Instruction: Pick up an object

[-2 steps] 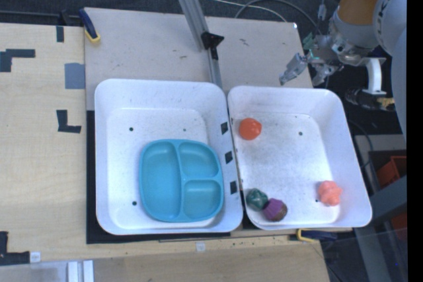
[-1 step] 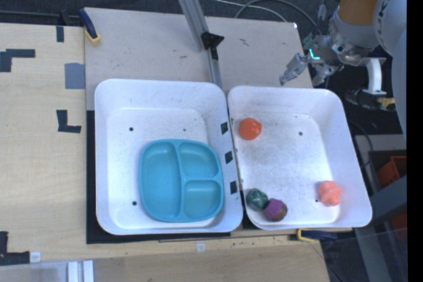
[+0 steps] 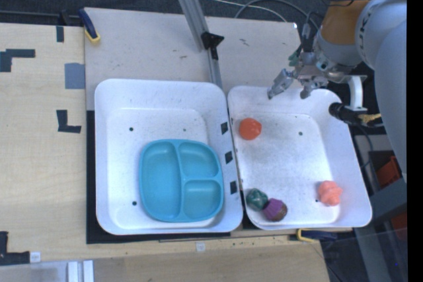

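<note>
Four small objects lie in the right bin (image 3: pixel 344 142); the pincer (image 3: pixel 289 90) hangs spread.

Illumination is even and moderately bright from overhead; shadows are faint and soft; the white bins (image 3: pixel 165 92) show mild glare; detail is soft throughout; the frame's right edge blurs.

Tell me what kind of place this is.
Probably a robotics lab bench set up for picking trials. A grey arm's gripper hangs over the right bin, which holds small toy-like objects such as an orange ball; the left bin holds a blue divided tray.
</note>
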Available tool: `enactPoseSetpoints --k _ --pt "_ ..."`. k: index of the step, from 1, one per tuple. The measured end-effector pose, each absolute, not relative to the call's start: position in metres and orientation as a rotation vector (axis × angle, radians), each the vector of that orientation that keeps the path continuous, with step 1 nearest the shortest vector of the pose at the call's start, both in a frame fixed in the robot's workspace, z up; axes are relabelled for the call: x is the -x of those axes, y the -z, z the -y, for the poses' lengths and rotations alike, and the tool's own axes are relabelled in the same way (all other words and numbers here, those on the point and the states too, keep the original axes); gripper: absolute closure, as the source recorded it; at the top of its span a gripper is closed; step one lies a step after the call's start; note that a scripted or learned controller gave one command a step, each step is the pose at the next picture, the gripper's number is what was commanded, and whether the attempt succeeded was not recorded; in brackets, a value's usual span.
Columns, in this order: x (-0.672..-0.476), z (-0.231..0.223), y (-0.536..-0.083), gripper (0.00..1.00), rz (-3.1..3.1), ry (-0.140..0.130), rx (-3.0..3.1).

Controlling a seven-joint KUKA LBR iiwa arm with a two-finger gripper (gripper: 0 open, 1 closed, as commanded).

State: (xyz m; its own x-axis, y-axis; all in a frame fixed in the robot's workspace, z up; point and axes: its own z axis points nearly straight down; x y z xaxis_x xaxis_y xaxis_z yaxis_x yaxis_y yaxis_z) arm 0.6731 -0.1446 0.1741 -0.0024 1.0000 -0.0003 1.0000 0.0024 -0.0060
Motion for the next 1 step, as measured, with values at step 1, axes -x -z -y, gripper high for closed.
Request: enactPoseSetpoints --k 1 --pt "-0.669 0.1413 -0.1295 0.0 2.221 -0.007 2.216"
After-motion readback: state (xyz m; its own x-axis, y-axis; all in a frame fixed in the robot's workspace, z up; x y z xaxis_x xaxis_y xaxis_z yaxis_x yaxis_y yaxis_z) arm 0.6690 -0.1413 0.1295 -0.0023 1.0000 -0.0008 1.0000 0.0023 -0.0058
